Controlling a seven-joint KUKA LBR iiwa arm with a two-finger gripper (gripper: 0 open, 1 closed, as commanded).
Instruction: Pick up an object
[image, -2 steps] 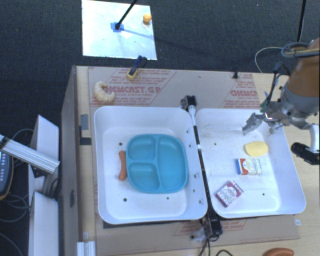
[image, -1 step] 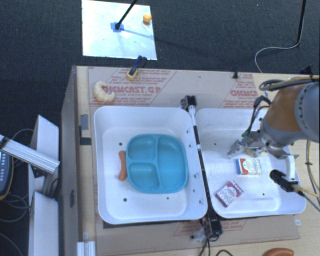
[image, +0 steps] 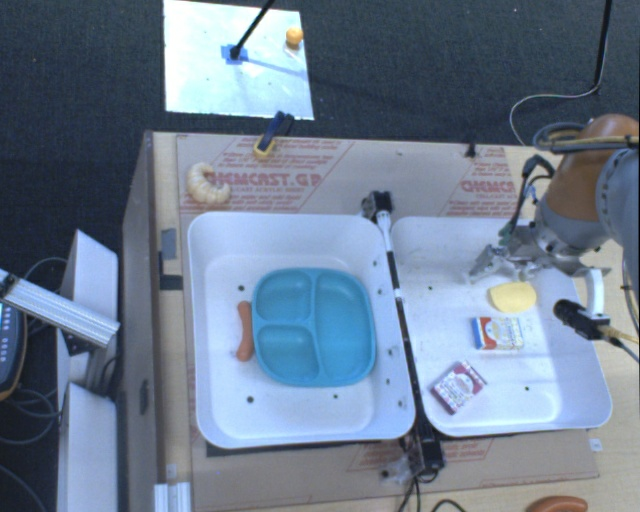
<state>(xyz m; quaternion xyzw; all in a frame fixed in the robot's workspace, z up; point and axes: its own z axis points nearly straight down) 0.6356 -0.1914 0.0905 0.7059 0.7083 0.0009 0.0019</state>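
Yellow, rounded, soft-looking object (image: 512, 296) lay in the right-hand shallow white bin (image: 560, 405), near its far right part, and was judged the nearest candidate for pickup. The two-finger gripper (image: 503, 259) hung just beyond it, toward the bin's far wall, with its metal fingers spread wide and nothing between them.

Procedure, as judged from this position: the gripper needed to shift slightly toward the near side until centred over the yellow object, then descend with the fingers straddling it on both sides before closing. A rounded shape could roll or squirt out of an off-centre grasp, so alignment mattered more than speed.

Two other candidates lay in the same bin: a small white carton with red and blue print (image: 497, 333) just nearer than the yellow object, and a dark red flat packet (image: 458, 386) toward the near left corner. Both sat well apart from the bin walls.

The left-hand white bin (image: 215, 400) bore a blue compartmented plastic tray (image: 314, 327) with an orange sausage-shaped piece (image: 244, 331) just beside its left edge. Both bins rested on a printed cardboard sheet (image: 300, 172) over the bench; dark carpet lay beyond.
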